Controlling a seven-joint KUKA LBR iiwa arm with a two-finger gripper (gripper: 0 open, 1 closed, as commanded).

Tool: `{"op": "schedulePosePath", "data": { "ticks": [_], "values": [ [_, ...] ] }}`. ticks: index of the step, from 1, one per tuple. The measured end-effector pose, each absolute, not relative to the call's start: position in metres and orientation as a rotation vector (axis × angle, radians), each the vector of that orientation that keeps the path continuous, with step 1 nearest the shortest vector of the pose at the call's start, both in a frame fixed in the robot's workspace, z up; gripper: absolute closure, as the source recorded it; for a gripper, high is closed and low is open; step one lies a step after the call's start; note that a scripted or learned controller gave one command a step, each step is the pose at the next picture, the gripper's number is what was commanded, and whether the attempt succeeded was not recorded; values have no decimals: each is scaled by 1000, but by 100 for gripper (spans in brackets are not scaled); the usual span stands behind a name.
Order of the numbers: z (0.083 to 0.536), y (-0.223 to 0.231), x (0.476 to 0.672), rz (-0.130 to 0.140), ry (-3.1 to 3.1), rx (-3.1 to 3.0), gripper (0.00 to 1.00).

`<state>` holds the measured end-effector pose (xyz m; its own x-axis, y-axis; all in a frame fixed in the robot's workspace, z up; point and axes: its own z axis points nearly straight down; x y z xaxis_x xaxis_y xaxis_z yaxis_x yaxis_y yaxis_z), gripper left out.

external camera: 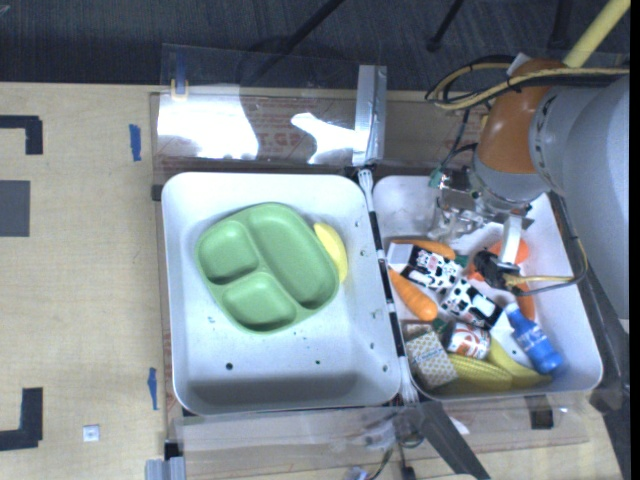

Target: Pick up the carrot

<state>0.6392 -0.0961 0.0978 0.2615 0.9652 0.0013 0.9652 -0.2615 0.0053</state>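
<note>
Lying slantwise at the right bin's (585, 363) left side, the tapered orange carrot (413, 294) rests beside a black-and-white patterned box (452, 286) among cluttered items. The metal gripper (462, 216) hangs over the bin's far end, apart from it; whether its jaws are wide or narrow cannot be told. A smooth green sectioned plate (266, 265) sits in the left bin (190, 363).

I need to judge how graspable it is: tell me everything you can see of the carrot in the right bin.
The carrot is a smooth orange piece, plastic-looking, tapered, lying flat and slanted by the right bin's left wall. Its upper end goes under the black-and-white patterned toy, which lies over it; its lower right end points toward the toys heaped at the bin's front. The tool is above the bin's far end, apart from it.
</note>
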Motion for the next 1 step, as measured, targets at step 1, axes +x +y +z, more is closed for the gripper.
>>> {"op": "schedulePosePath", "data": {
  "ticks": [1],
  "values": [
    [264, -143, 639, 2, 2367, 2058, 100]
  ]
}}
